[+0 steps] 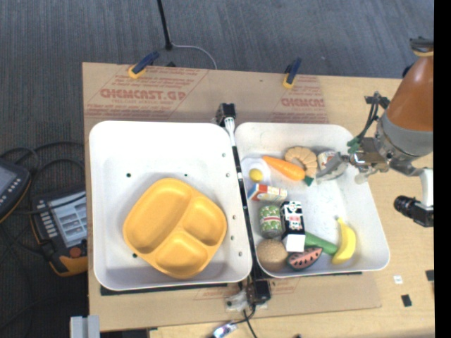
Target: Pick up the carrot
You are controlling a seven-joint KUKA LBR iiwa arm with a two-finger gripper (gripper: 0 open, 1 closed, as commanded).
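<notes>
Carrot [284,167] in right bin [366,210] — jaws [325,170] just beside

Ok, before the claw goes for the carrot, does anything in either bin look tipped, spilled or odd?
Nothing looks spilled or damaged. The yellow divided plate sits skewed, at a diagonal in the left bin. In the right bin the toys lie in a loose jumble; the carrot lies flat by the claw.
</notes>
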